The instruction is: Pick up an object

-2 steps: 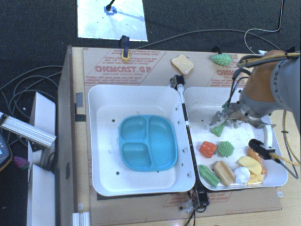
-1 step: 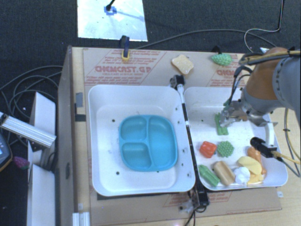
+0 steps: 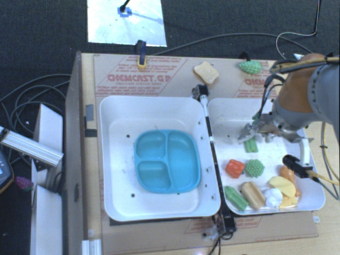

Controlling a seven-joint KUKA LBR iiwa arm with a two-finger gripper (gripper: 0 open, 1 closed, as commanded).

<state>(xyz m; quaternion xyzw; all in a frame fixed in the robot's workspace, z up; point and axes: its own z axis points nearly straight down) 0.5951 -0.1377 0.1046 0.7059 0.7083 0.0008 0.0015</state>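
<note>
Item: my gripper (image 3: 254, 133) above green block (image 3: 251, 145), right bin (image 3: 319, 198); grip state I cannot tell.

A sky-blue plastic divided tray (image 3: 167, 161) lies in the plain white left bin (image 3: 114, 142); right of the tray, a red-orange toy (image 3: 235, 168) and a bumpy green ball (image 3: 254, 168).

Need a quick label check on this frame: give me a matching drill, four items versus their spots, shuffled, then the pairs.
Items:
1. blue tray
2. toast
3. red piece
4. gripper

Spots:
A. on the cardboard behind the bins
B. in the left bin
C. over the green block, right bin
D. right bin, beside the bumpy green ball

Pairs: 1-B, 2-A, 3-D, 4-C
</note>
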